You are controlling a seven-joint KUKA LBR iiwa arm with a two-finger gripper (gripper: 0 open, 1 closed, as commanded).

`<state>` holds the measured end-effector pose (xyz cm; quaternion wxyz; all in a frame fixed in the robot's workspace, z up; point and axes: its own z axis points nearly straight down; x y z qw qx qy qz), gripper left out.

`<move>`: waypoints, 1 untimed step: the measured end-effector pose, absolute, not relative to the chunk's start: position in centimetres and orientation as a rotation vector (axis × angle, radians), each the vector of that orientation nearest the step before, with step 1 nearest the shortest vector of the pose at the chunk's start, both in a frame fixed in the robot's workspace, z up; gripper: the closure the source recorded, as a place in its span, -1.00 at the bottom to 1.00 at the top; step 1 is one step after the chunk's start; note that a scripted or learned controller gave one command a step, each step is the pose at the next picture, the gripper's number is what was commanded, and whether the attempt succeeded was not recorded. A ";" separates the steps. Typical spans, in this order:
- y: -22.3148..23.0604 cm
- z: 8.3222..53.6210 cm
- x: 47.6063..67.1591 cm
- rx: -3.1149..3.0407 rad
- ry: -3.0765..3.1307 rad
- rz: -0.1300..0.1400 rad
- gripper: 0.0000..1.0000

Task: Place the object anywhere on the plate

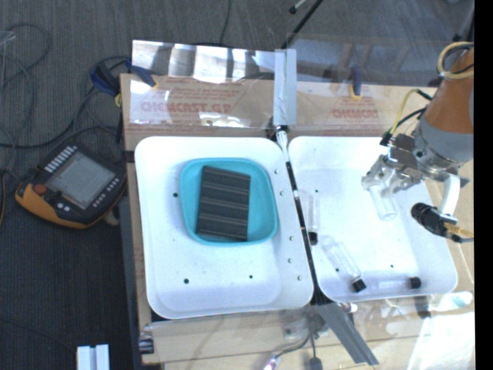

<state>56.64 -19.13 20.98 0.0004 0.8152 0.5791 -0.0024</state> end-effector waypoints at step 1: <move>-19.1 21.0 56.6 2.560 1.819 -0.007 -1.00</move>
